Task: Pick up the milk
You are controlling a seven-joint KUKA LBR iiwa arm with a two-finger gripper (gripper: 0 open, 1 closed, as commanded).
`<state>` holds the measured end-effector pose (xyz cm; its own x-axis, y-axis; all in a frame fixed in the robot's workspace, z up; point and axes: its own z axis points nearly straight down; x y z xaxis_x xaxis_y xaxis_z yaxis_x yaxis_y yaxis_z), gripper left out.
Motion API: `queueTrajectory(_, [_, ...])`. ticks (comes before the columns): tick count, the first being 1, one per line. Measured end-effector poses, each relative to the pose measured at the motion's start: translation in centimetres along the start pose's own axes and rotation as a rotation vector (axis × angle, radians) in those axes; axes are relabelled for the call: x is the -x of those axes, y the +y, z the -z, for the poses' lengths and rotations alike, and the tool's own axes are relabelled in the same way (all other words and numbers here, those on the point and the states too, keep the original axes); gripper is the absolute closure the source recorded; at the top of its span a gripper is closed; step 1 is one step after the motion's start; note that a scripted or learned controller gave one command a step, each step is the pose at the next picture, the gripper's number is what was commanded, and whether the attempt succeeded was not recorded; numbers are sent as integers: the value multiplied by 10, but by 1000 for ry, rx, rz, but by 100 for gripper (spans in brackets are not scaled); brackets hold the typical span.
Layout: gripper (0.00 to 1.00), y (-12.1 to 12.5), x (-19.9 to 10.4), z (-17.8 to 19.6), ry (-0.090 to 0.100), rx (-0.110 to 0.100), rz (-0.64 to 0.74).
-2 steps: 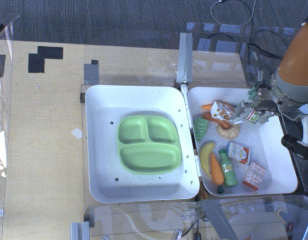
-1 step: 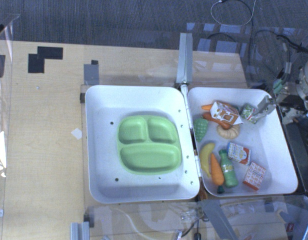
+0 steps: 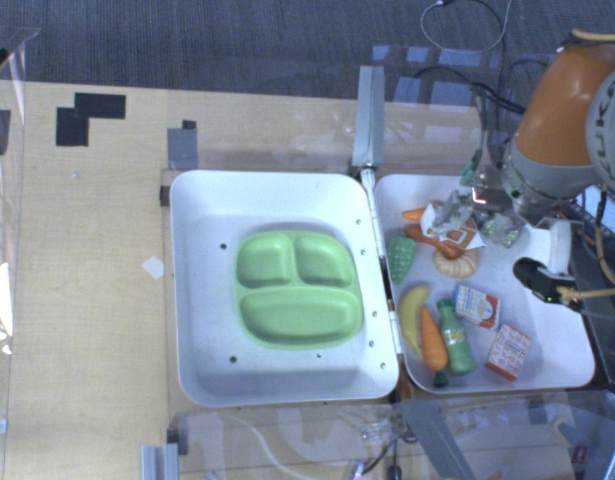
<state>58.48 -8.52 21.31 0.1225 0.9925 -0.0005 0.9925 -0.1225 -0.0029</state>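
We are viewing the desk (image 3: 97,268) from above, with two white bins side by side. The left bin (image 3: 202,268) is holding a green divided plate (image 3: 297,290). The right bin (image 3: 577,363) is holding the toy food. The gripper (image 3: 457,218) is reaching into the far part of the right bin, above a carton with orange trim (image 3: 459,236) and a bagel (image 3: 457,262). We cannot tell the gripper's state. Two small cartons are lying in the near right part of the bin: one (image 3: 477,306) beside the green bottle (image 3: 455,338), another (image 3: 508,352) nearer the rim. We cannot tell which carton is the milk. A banana (image 3: 413,313) and a carrot (image 3: 433,340) are lying just left of the bottle.
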Motion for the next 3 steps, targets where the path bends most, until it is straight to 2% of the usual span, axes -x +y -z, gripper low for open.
queueTrajectory(1, [0,19,-3,-107,1,4,-40])
queueTrajectory(2, [0,84,67,-123,11,-58,97])
queueTrajectory(3, [0,78,53,-127,-15,-52,155])
